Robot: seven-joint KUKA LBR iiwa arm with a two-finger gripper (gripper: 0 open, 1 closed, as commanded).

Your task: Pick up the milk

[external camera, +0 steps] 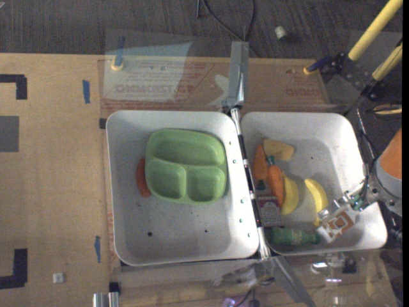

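On the bench [51,171], the left bin [121,235] holds a green divided plate [186,165] with something orange-red [142,178] tucked under its 9 o'clock edge. The right bin [332,133] holds a carrot [275,183], two bananas [291,195] side by side, a pale wedge [278,149] toward 12 o'clock, a red-and-white box [268,208] and a green item [293,236] at 6 o'clock. The milk [335,224], a small white carton with a brown panel, sits at the right bin's 4 o'clock corner, its long axis running from 8 o'clock to 2 o'clock. The gripper [353,201] touches the carton's 2 o'clock end; whether the jaws clasp it I cannot tell.
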